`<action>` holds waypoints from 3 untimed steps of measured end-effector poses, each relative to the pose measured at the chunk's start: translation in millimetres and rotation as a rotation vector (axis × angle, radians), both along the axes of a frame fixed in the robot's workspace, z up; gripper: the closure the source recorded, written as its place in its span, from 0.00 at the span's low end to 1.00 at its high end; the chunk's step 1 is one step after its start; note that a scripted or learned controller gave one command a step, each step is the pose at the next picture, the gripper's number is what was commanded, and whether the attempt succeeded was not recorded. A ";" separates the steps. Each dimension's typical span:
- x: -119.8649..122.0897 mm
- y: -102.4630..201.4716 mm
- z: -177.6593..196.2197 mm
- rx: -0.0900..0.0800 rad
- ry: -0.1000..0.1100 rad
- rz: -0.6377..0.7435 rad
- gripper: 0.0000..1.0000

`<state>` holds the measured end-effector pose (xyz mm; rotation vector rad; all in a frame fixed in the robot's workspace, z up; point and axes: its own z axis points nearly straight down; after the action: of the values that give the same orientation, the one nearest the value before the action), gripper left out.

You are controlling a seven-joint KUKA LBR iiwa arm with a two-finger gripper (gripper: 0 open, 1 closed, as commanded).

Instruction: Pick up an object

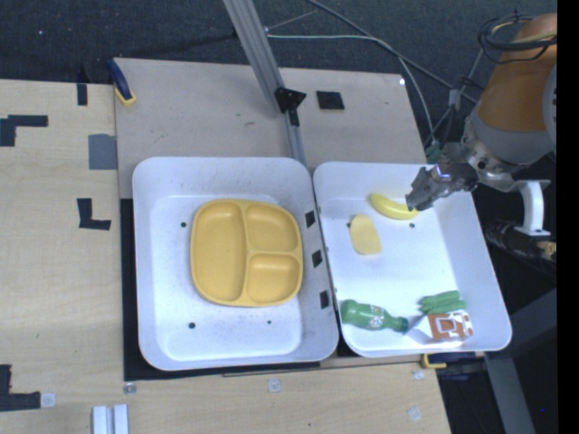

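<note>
Overhead, the bench (226,107) appears as a pale wooden board set on a dark carpeted floor (136,16), with a lighter wood panel (45,242) adjoining at the left that carries black tape marks (90,213). A slanted metal post (258,48) rises from the far side of the bench, and thin cables (362,39) trail across the floor toward the right. A blue-and-yellow clamp (120,81) sits at the far left corner of the board.

Two shallow white bins lie side by side, their inner rims touching. The left bin (163,269) holds a yellow compartment plate (245,251) with three sections, lying flat near the bin's centre. The right bin (470,269) holds four items: a yellow banana (389,207) near the far wall, a pale yellow block (365,235) just beside and nearer than it, a green bottle (371,316) lying on its side along the near edge, and at the near right corner a green item (441,301) touching an orange-and-white packet (450,325).

The grey arm (511,98), with its orange band, reaches in from the right. Its gripper (423,193) hangs over the far right part of the right bin, its tip just beside the banana's right end. Whether its tips are spread or pressed together cannot be told at this angle, and no object is seen between them.
</note>
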<state>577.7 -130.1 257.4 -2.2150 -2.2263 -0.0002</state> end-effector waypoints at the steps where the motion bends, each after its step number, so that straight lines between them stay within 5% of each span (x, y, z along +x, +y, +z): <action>1: -8.5 45.3 1.7 0.000 0.000 0.000 1.00; 3: -19.1 157.2 -11.3 0.000 0.003 0.002 1.00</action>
<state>558.6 27.1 246.1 -2.2110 -2.2271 0.0024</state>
